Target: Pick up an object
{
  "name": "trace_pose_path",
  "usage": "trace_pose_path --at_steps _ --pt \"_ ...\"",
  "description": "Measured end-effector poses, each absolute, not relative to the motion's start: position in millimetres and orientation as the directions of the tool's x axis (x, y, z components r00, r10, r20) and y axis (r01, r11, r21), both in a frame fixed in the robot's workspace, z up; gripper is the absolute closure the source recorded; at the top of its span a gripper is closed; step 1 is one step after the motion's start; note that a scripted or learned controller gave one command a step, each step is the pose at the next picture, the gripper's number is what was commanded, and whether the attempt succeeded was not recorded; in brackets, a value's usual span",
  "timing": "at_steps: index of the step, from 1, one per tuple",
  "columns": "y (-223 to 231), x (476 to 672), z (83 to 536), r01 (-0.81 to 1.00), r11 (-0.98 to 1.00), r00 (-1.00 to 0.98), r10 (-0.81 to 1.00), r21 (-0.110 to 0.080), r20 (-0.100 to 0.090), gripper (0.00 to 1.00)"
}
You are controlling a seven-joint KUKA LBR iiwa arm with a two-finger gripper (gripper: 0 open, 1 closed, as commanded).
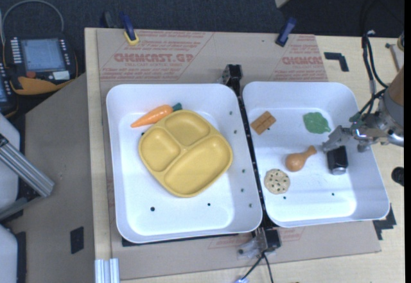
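The tool (367, 134) hangs at the right rim of the right bin (347, 211), low over its floor. From this slant I cannot tell whether it is open or closed, and nothing shows in its grip. It probably sits there because the nearest candidates lie just to its left: a green leafy piece (316, 122) and a tan drumstick (300, 159), each lying apart with room around it. A yellow divided plate (185, 153) and a carrot (151, 115) lie in the left bin (128, 211), well away.
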State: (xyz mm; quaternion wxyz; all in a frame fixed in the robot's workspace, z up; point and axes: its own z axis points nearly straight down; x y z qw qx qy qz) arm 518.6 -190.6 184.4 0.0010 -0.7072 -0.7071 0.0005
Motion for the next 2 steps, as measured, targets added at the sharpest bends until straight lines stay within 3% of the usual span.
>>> trace_pose_path --at_steps 1,2 --pt "-189 515.0 121 1.000 0.000 0.000 1.000 -0.008 0.003 0.00" --pt "-192 519.6 103 1.000 -0.001 0.002 1.000 0.016 -0.009 0.00"
